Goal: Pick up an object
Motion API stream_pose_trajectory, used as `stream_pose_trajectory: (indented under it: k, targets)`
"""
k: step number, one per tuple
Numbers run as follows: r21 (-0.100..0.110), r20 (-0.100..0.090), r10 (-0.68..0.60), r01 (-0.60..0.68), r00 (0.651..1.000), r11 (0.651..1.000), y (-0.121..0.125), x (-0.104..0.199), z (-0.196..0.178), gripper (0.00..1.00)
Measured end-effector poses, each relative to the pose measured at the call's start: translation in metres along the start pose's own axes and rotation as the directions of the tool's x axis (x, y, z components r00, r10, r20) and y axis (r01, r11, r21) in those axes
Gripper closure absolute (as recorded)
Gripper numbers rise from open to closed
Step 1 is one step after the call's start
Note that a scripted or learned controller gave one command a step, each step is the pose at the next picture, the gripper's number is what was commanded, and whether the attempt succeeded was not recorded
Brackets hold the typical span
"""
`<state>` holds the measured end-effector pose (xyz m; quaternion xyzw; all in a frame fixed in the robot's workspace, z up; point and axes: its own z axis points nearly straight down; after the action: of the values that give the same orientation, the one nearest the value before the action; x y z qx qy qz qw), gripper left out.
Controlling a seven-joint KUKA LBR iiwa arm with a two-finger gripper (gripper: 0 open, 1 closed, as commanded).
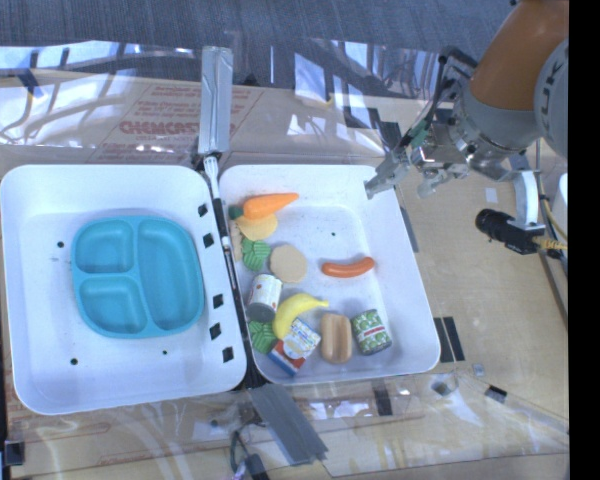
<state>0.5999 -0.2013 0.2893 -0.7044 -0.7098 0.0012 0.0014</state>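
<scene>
Pincer (385,180) above right bin's (412,286) far corner, carrot (268,205) well left

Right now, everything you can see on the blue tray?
The blue tray is a light blue, plastic-looking plate with rounded corners and three compartments. It lies flat near the middle of the left bin, turned slightly askew. All three compartments are bare and no other object touches it.

I note right bin (405,268): open floor in upper right, between carrot (268,205) and sausage (348,266). Lower left crowded: banana (295,311), can (371,332), bread roll (335,336) packed close. Left bin (30,268): blue tray (137,274) fills centre, margins free.
</scene>
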Motion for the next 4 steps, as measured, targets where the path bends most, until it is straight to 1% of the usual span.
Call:
stream_pose_trajectory:
  k: [1, 2, 3, 4]
  targets:
    - [0.006, -0.004, -0.205, 0.205, 0.979, 0.979, -0.004, 0.055, 0.132, 0.00]
    - [0.006, -0.003, -0.150, 0.150, 0.989, 0.989, 0.057, 0.098, 0.192, 0.00]
    - [0.001, -0.001, -0.153, 0.153, 0.988, 0.988, 0.059, 0.098, 0.178, 1.00]
    - [-0.003, 0.002, -0.216, 0.216, 0.976, 0.976, 0.016, 0.060, 0.144, 1.00]
